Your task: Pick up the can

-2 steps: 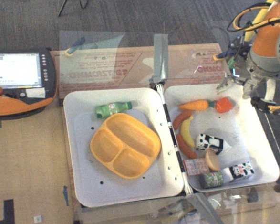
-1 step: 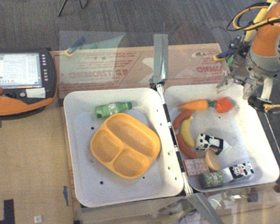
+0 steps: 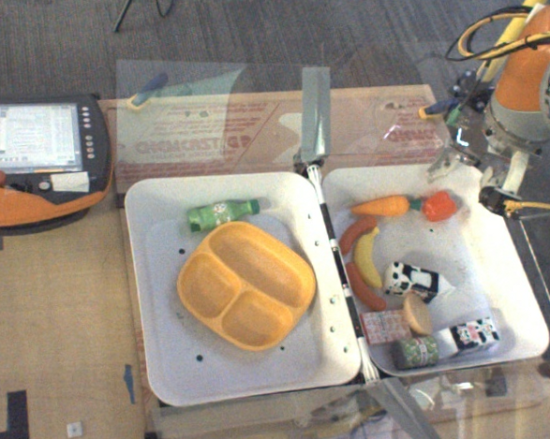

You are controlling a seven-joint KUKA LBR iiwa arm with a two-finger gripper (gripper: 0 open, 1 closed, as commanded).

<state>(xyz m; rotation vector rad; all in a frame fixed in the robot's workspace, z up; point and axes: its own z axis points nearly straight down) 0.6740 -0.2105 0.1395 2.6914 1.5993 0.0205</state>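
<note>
Can-picking is, by my judgement, at the approach step. The fingers [image 3: 440, 165] hang over the far right corner of the right bin [image 3: 530, 313], and whether they are open or closed cannot be told at this size; nothing shows between them. Nearest below them lie a red tomato-like piece [image 3: 440, 206] and a carrot [image 3: 380, 206]. Further toward the front are a banana [image 3: 366, 256] and a black-and-white cow-patterned carton [image 3: 412, 277].

The can [image 3: 416, 351], small and green, is well apart from the fingers. It sits at the front wall of that same bin, just beside a second cow-patterned carton [image 3: 474, 334] on its right and a pink packet [image 3: 385, 326] on its left.

The can appears to lie on its side, with its long axis running roughly left to right along the front wall; which end is the top I cannot tell.

The next move probably calls for carrying the arm across the bin to above the can. The fingers should then close across its short width, clear of the neighbours and the wall.
</note>
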